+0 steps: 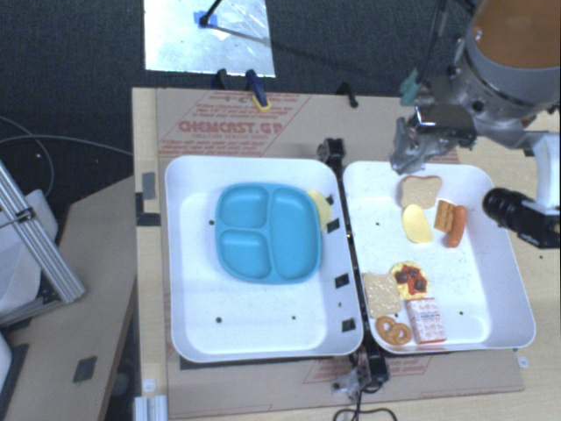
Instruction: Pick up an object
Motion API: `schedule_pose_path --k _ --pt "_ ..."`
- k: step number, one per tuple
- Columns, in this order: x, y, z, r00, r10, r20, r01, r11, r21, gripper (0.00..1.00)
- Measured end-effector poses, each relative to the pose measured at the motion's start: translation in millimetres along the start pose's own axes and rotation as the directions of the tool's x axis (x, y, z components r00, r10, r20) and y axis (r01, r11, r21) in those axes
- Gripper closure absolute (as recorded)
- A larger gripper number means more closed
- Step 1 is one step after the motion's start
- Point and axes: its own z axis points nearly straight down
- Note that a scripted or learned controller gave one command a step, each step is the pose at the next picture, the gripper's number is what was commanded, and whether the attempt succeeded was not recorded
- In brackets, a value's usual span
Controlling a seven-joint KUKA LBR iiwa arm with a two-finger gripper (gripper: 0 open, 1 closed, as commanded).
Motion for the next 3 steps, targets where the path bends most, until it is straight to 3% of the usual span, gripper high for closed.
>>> schedule_pose_path --k 1,2,3 --pt "36 -4 156 1.000 0.002 0.005 -0.002 1.000 0.024 1.00" --pt "121 -3 178 1.000 -0.007 0.000 0.007 1.000 0.015 1.00" --pt "77 19 183 1.000 0.008 0.003 -0.008 1.000 0.012 1.00"
